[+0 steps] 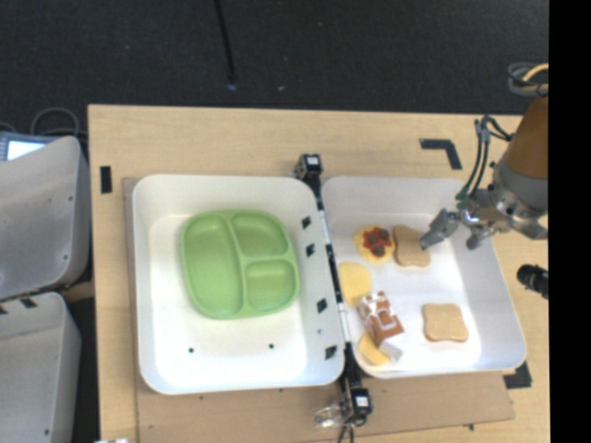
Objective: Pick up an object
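Two shallow white bins sit side by side on a wooden bench [231, 137] in the middle of the frame. The left bin [152, 340] holds a green divided plate [240, 263], lying flat near its centre.

The right bin [494, 326] holds the small food pieces. Near its upper left lies a yellow piece topped with red [374, 242], and just to its right a tan slice of bread [410, 247]. Below them, along the bin's left side, sit a pale yellow round piece [355, 279], a brown and white block [380, 316] and a yellow wedge [372, 351] at the lower left corner. A second bread slice [444, 322] lies apart, toward the lower right.

The arm comes in from the right edge of the frame, and its gripper [454, 232] is over the upper right part of the right bin, just right of the upper bread slice. Its two fingers are spread apart with nothing between them; the left finger's tip is close to that slice's right edge.
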Controlling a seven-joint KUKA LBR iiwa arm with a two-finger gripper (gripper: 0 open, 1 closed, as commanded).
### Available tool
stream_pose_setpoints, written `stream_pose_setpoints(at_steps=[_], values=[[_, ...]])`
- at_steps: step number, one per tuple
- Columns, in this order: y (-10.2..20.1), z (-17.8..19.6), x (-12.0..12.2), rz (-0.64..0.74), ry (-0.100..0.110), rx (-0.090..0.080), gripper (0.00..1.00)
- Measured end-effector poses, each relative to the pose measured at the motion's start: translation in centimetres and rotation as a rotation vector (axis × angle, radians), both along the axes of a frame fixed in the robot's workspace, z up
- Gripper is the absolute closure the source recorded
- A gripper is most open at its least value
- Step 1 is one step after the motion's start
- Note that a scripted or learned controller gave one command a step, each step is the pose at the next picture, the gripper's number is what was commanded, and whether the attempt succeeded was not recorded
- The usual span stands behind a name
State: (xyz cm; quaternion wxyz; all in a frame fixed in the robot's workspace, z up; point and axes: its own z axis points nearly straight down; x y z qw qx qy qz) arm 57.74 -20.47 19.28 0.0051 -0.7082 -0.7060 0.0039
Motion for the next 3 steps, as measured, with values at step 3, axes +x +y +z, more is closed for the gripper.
stream_pose_setpoints(at_steps=[3], values=[[0.1, -8.8, -0.4, -0.001, -0.010, -0.003, 0.00]])
